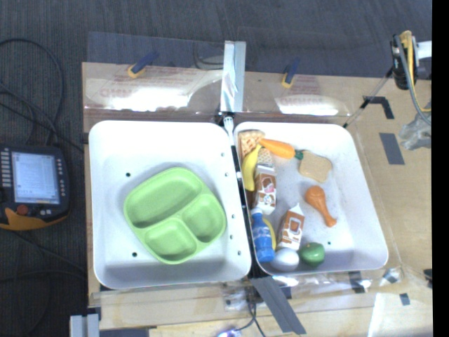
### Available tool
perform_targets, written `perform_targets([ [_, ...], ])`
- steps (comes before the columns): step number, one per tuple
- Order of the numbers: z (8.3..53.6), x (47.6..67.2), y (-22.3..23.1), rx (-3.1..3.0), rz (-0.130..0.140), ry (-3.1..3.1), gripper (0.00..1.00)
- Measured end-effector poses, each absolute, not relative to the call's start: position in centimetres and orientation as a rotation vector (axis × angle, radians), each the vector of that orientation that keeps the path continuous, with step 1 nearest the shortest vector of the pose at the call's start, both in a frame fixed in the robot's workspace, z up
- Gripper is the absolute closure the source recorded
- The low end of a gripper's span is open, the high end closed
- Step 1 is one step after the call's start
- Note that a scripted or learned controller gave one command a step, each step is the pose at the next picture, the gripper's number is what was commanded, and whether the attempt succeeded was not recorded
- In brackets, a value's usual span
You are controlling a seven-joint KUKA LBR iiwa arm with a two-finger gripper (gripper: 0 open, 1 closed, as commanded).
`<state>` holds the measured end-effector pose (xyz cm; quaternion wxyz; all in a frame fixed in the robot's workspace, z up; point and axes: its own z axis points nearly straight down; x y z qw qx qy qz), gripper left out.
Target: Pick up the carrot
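Though hanging by the table's (401,195) right edge, well apart from the carrot (277,148), cannot tell if claw (415,133) wide or narrow; not grabbed yet, lying at far end of right bin (376,225) beside banana (248,166), whole pick left.

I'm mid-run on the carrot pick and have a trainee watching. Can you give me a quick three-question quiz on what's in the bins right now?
1. True or false: the orange carrot with a green top lies in the right white bin, near its far wall.
2. Which item sits alone in the left white bin? A) blue bottle B) green divided plastic tray C) white egg
3. Fill in: right of the carrot lies a tan slice of ____.

Key: 1 true; 2 B; 3 bread
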<state>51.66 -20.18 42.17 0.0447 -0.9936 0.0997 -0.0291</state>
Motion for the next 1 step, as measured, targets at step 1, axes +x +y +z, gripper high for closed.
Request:
perform_targets([
  [1,43.01,51.96,-19.88,-3.02,-0.103,0.301,1.0],
])
